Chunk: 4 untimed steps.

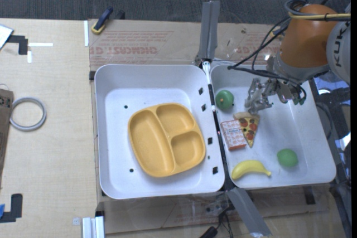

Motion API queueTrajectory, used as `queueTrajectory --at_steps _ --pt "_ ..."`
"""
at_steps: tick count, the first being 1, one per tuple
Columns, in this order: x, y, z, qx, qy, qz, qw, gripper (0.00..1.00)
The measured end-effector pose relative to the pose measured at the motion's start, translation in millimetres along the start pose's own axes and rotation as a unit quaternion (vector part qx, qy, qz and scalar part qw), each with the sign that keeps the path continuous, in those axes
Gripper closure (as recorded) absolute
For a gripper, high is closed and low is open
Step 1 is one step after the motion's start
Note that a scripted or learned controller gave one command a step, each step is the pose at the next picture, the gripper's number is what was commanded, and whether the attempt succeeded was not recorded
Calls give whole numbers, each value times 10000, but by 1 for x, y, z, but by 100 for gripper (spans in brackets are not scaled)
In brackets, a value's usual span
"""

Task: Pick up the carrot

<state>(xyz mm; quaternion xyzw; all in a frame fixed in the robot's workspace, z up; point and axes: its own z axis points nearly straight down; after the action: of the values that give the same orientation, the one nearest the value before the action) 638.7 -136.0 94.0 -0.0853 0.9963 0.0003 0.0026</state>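
On bench (50,175): two white bins (111,136), tape roll (27,113).

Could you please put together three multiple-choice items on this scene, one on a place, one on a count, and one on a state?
1. Where does the yellow divided plate lie?
A. in the left bin
B. in the right bin
C. on the cardboard behind the bins

2. How many green balls lie in the right bin?
A. one
B. two
C. four

3. How does the banana stand to the gripper?
A. clamped in it
B. lying apart from it near the front wall
C. hanging from it above the bin

Answers:
1. A, the plate sits on the left bin's floor.
2. B, one ball lies near the divider, the other near the front.
3. B, the gripper hovers farther back, over the pizza slice.
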Motion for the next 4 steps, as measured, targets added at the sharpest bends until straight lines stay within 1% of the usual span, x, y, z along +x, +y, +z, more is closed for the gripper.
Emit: queueTrajectory --at_steps 1,2,3,4 --pt "-23 8 0 2 -12 -1055 9944 100" --pt "-25 13 0 2 -13 -2172 9761 100" --pt "-7 -88 0 6 -12 -2769 9609 100" --pt "-9 -88 -12 12 -58 -2742 9617 100"
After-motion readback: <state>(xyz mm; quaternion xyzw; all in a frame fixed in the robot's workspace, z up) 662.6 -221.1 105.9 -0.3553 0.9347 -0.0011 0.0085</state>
